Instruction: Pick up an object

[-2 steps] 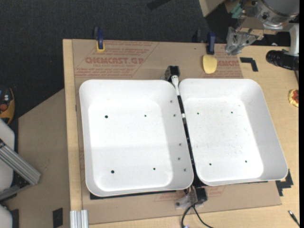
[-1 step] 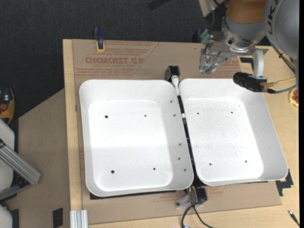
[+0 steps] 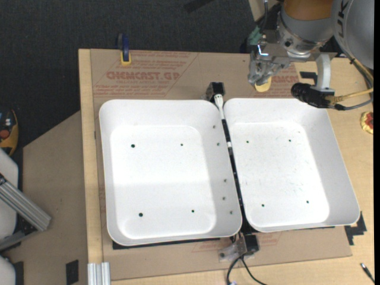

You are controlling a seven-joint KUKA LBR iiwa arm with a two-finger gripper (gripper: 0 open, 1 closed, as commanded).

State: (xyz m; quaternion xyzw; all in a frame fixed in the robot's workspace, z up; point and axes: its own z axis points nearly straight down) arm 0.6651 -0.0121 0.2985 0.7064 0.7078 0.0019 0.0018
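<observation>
Object, small and tan (image 3: 262, 85), sits pinched in my claw (image 3: 261, 81) above the right bin's (image 3: 332, 159) far rim; next, carry it steadily clear.

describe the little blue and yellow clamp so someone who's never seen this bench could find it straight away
Start at the brown board that carries the two white bins. Follow its far edge towards the left corner, beyond the left bin. The clamp grips that edge there: a small upright piece, blue on top and yellow below, the only blue-and-yellow thing on the board and well away from the arm.

Hand (image 3: 262, 78) high, pointing downward.
</observation>
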